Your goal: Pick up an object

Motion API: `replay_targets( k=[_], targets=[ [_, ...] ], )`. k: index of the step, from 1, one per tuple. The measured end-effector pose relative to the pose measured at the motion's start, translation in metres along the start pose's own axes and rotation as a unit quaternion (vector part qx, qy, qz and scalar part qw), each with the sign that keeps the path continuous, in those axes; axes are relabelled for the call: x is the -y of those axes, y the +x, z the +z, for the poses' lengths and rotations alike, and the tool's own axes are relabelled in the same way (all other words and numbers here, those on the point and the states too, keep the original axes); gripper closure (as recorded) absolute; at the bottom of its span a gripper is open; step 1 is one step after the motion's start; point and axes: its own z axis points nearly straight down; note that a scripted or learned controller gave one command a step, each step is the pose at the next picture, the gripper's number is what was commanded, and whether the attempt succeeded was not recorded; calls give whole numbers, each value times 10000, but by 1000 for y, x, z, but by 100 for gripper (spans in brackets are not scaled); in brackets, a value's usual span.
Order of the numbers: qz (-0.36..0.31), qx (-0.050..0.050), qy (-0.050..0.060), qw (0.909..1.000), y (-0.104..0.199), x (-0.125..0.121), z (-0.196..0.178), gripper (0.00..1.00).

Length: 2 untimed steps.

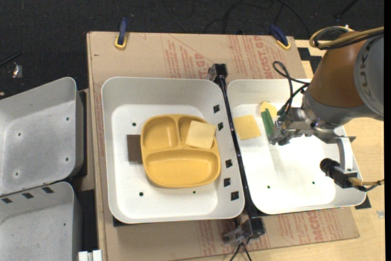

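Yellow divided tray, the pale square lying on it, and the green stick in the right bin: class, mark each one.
yellow divided tray (177,169), camera view, floor of its large lower compartment.
pale square (200,134), camera view, middle of its top face.
green stick (268,124), camera view, midway along its length.

glossy yellow plastic tray (181,163), smooth white bins (116,192), matt cardboard (183,49)

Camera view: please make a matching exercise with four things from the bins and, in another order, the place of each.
Things:
1. yellow divided plate
2. pale square block
3. dark brown flat piece
4. green stick

Places:
A. right bin, beside the gripper
B. middle of the left bin
C. on the plate's upper right compartment
D. against the plate's left edge

Pairs: 1-B, 2-C, 3-D, 4-A
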Motion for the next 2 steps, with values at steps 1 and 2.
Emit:
replay_targets(
  k=[1,2],
  targets=[
    [-1,0,-2,10000,0,0,-42,100],
    [-3,0,3,10000,-1,-1,-64,100]
  ],
)
